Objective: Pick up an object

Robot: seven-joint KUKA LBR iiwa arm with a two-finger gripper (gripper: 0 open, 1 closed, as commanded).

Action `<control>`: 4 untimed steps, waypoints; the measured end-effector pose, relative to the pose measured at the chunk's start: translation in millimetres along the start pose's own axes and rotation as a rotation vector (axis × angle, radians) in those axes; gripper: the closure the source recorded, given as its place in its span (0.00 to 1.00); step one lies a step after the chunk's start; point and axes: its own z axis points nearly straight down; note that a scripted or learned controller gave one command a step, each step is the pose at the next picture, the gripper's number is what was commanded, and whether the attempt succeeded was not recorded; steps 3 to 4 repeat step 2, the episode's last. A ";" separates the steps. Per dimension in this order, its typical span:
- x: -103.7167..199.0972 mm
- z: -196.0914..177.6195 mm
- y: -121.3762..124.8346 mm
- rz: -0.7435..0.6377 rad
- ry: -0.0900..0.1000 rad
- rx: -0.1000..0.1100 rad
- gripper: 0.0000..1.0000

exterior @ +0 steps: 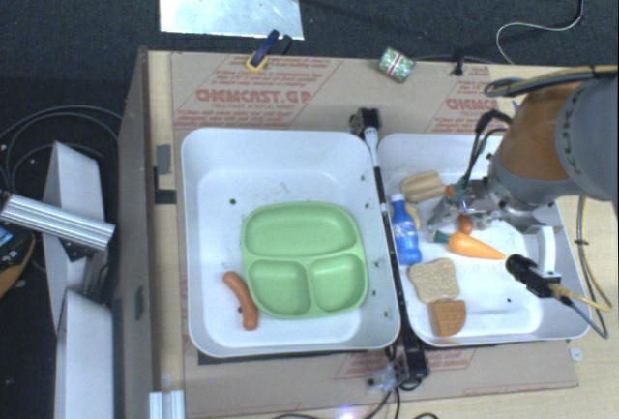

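Caught with two-finger gripper (453, 212), whether spread or pressed together impossible to tell, just eleven o'clock of orange tapered plastic carrot (476, 248) in right-hand white bin (513, 309); likely to skid off slick taper toward blue plastic bottle (403, 233).

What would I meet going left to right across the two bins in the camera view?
sausage → green divided plate → blue bottle → carrot

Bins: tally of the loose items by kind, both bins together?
Green plate: 1
Sausage: 1
Blue bottle: 1
Carrot: 1
Bread pieces: 3 (roll, slice, toast)
Total: 7
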 end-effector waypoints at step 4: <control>95.4 -101.0 5.3 -0.003 0.001 -0.003 1.00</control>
